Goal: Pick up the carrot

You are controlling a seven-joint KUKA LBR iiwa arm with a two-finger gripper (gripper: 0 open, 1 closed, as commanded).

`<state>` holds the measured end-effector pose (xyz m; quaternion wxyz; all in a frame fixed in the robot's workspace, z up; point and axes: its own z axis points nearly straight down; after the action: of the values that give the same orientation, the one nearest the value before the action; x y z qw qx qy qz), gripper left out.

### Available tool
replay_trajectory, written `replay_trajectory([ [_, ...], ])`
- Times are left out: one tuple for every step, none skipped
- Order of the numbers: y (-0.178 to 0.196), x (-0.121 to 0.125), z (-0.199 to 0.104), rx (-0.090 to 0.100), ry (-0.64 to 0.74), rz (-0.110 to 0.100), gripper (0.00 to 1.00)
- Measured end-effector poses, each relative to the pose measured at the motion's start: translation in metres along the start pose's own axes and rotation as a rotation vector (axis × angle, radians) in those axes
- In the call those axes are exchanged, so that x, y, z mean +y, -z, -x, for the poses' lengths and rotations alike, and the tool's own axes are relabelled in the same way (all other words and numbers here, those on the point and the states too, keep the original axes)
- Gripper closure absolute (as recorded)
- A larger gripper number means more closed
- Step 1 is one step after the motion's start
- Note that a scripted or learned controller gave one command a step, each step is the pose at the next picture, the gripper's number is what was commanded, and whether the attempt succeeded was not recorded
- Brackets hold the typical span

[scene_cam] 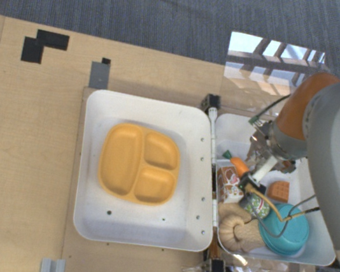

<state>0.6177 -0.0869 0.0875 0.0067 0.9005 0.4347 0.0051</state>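
Note:
The carrot, a small orange piece with a green top, lies in the upper left part of the right bin. My gripper hangs over that bin just to the right of the carrot and close above it. The grey arm with its orange band comes in from the right and covers the bin's right side. I see nothing held in the gripper.
Below the carrot lie a printed carton, a beige plush toy, a green item, a teal bowl and an orange waffle-like piece. The left bin holds a yellow divided plate.

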Motion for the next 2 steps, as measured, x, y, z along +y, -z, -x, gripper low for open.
replay_trajectory([
  [0.0003,-0.0048,0.009,0.004,-0.172,-0.005,0.0],
  [0.0003,-0.0041,0.0048,0.0,-0.376,-0.005,0.0],
])
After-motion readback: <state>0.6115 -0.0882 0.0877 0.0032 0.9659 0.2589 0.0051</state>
